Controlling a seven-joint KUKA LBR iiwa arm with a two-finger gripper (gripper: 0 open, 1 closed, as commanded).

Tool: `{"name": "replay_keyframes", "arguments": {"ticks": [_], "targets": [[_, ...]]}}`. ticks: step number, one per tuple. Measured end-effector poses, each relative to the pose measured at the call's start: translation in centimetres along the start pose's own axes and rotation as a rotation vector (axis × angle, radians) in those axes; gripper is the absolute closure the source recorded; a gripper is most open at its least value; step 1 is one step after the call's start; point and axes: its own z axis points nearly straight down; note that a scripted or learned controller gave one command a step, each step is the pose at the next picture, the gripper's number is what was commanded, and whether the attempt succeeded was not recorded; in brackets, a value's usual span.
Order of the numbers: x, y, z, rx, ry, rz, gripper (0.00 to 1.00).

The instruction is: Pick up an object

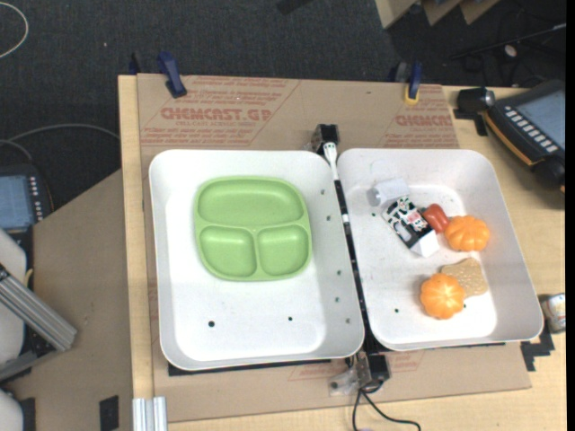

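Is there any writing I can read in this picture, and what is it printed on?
"CHEMCAST G P": red print on the brown board behind the left bin.
"CHEMC...": the same red print behind the right bin, cut off by it.
Smaller red lines under both: too blurred to read.
Tablet screen at right: too small to read.

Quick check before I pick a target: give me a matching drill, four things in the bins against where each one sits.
Things:
1. green divided plate
2. orange pumpkin
3. orange fruit
4. black-and-white toy

Places:
A. right bin, nearest its front edge
B. left bin
C. right bin, near its middle, left of the red piece
D. right bin, toward its right side

Pairs: 1-B, 2-D, 3-A, 4-C
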Motion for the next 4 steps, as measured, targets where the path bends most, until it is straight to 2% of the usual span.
{"name": "replay_keyframes", "arguments": {"ticks": [1, 2, 3, 4], "targets": [[-0.6, 2.2, -13.6, -0.031, -0.014, -0.004, 1.0], [-0.3, -0.7, -1.4, -0.001, -0.001, 0.0, 1.0], [-0.4, 1.4, -11.7, -0.026, -0.012, -0.004, 1.0], [-0.6, -0.9, -0.5, -0.003, -0.001, 0.001, 1.0]]}}
